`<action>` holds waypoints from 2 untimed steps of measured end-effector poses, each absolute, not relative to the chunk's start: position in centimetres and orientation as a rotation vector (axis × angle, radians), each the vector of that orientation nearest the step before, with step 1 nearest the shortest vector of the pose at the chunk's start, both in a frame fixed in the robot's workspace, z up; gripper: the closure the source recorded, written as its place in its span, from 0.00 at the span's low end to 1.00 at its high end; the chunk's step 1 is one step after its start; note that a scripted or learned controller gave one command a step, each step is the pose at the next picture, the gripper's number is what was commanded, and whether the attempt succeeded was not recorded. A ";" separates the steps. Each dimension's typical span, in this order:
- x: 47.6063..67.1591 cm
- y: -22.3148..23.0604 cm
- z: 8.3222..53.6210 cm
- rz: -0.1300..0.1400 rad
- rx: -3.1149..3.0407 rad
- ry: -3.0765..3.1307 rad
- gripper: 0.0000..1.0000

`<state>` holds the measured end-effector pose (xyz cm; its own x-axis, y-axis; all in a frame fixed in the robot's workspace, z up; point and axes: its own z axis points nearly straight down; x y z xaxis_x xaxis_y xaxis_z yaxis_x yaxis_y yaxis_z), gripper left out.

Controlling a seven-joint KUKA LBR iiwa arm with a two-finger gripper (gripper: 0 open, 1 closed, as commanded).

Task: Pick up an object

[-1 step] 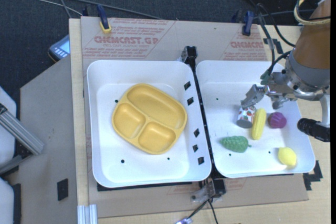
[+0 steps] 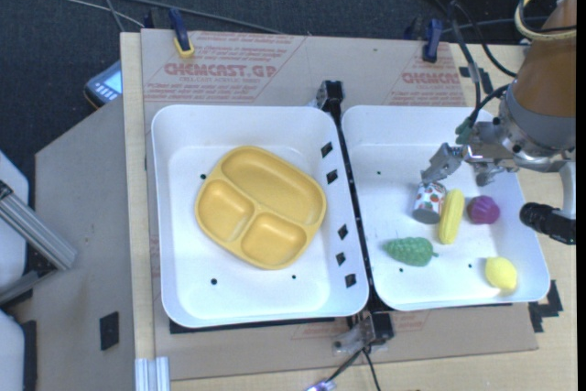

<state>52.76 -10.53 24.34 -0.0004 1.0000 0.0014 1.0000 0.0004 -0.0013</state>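
My gripper (image 2: 462, 171) hangs over the right bin (image 2: 385, 137), above its back right part, open with nothing between its fingers. One finger (image 2: 441, 164) points down-left toward a small grey patterned can (image 2: 428, 202) lying just below it. Beside the can on its right lies a yellow banana-like piece (image 2: 450, 216), and past that a purple fruit (image 2: 483, 211). A green leafy toy (image 2: 409, 250) sits nearer the front of the bin. A yellow lemon (image 2: 501, 273) rests by the front right corner.
The left bin (image 2: 174, 160) holds a yellow divided plate (image 2: 261, 206). A black divider with clips (image 2: 341, 188) runs between the two bins. Cables and the arm's orange-banded body (image 2: 548, 78) crowd the right bin's back right side.
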 end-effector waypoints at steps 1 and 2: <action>52.8 -11.3 19.7 0.005 -2.218 -2.216 0.00; 52.8 -12.0 15.1 0.005 -2.218 -2.215 0.00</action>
<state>52.75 -12.04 15.10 0.0015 1.0000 0.0023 1.0000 -0.0015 -0.0070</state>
